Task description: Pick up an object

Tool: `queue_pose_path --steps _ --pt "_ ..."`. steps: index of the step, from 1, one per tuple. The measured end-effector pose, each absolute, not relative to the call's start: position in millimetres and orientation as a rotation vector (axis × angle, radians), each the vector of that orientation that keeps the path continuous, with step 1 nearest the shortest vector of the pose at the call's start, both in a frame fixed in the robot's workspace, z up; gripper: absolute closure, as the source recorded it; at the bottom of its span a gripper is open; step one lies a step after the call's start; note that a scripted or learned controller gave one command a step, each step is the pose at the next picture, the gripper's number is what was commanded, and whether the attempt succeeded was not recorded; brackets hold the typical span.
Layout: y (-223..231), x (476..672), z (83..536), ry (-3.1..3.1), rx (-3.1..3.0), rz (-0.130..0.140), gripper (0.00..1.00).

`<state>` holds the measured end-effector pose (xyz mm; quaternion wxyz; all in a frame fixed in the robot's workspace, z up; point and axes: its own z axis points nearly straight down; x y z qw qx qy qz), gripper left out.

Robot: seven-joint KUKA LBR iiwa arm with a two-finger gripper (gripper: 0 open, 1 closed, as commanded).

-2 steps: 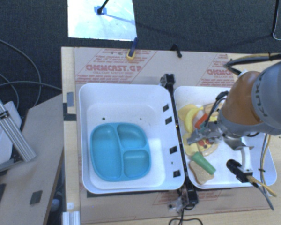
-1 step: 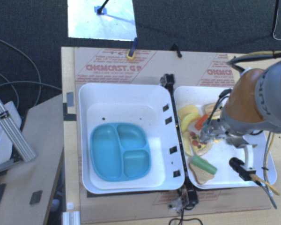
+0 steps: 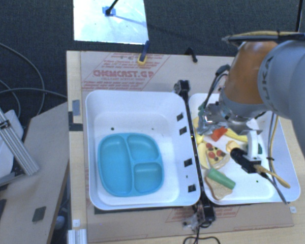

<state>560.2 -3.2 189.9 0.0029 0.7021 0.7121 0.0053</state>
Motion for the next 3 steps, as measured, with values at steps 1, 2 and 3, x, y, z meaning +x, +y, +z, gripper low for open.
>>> queue_pose_path --steps 1,2,3 --pt "104 626.6 247 2.235 2.199 0.022 1.0" --pt "136 647.8 145 2.232 2.216 -0.003 1.0" --pt "143 669.4 82 2.228 2.213 0.004 1.0"
